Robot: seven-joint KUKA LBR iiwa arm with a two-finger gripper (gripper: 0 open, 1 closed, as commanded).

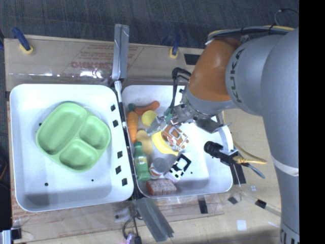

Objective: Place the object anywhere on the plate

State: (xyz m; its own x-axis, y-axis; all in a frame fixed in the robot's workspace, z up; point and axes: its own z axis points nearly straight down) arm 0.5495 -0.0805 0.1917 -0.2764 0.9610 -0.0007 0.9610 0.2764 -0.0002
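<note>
Over in the left bin (30, 187) the green plate (73, 135) is sitting alone, three compartments facing up. Right of the divider, the right bin (216, 184) is holding a crowd: a carrot (132, 123), a green bottle (140, 165), a yellow banana (161, 144) and other pieces packed touching one another. Above that pile the gripper (172, 120) is hanging (whether it is open, closed or gripping anything I cannot tell), so the object to move is probably lying among the clutter. Pieces this tightly packed are risking a grab that drags a neighbour along, or slips off entirely; a loose hold could also drop the item short of the plate.
</note>
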